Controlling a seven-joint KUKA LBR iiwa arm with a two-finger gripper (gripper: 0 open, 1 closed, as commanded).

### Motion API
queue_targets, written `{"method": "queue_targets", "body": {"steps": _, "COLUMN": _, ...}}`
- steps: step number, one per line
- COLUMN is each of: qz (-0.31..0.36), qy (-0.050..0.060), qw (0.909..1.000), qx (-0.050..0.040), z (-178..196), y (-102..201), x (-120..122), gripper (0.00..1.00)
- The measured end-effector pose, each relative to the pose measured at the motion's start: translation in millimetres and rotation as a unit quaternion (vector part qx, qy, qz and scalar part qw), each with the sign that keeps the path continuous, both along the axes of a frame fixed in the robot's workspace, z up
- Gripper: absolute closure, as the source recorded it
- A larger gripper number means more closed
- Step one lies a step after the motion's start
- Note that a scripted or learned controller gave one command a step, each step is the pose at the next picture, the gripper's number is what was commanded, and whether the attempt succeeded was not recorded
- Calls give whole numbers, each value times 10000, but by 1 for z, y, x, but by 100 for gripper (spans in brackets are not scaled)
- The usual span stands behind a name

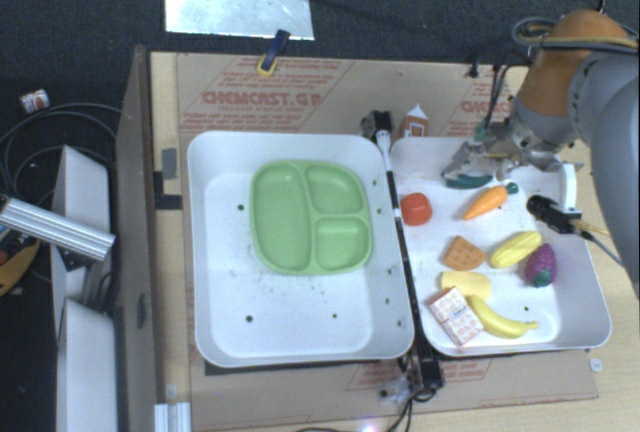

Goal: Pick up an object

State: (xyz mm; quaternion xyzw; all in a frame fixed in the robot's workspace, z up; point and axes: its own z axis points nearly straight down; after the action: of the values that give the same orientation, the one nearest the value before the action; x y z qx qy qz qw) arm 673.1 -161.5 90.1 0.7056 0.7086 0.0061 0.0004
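1. Nearest the camera, at the front of the right bin (pixel 590 325), well in front of the gripper, lie a banana (pixel 497 317) and a small red-and-white box (pixel 456 315), side by side and touching or nearly so.
2. Just behind them, a pale yellow wedge (pixel 465 282) sits against the banana's upper end, and an orange waffle-like cracker (pixel 464 252) lies just beyond it.
3. To the right of these, still in front of the gripper, a yellow corn cob (pixel 516 248) lies at a slant beside a purple berry-like piece (pixel 541 264); the two look to be touching.
4. A red tomato (pixel 415 209) rests near the divide between the bins, in front of the gripper and to its left.
5. A carrot (pixel 487 201) lies tilted just in front of the gripper, its green tip close to the tool.
6. The gripper (pixel 478 160) is at the far edge of the right bin, low over a dark teal curved object (pixel 466 182). Whether its jaws are spread or pressed together cannot be told, nor whether anything is between them.
7. The left bin (pixel 225 320), well to the gripper's left, holds a green divided plate (pixel 308 218).
8. Beyond the gripper's left side, a small orange-and-white carton (pixel 415 123) stands on the cardboard (pixel 300 90) behind the bins.
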Motion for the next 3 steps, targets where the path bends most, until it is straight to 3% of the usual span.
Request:
{"method": "queue_targets", "body": {"steps": 1, "qz": 26, "qy": -81, "qw": 9999, "qx": -64, "z": 16, "y": -3, "x": 3, "gripper": 100}}
{"method": "queue_targets", "body": {"steps": 2, "qz": 31, "qy": -70, "qw": 10000, "qx": -62, "z": 15, "y": -2, "x": 3, "gripper": 0}}
{"method": "queue_targets", "body": {"steps": 3, "qz": -26, "qy": 58, "qw": 10000, "qx": -46, "z": -7, "y": -25, "x": -37, "gripper": 0}}
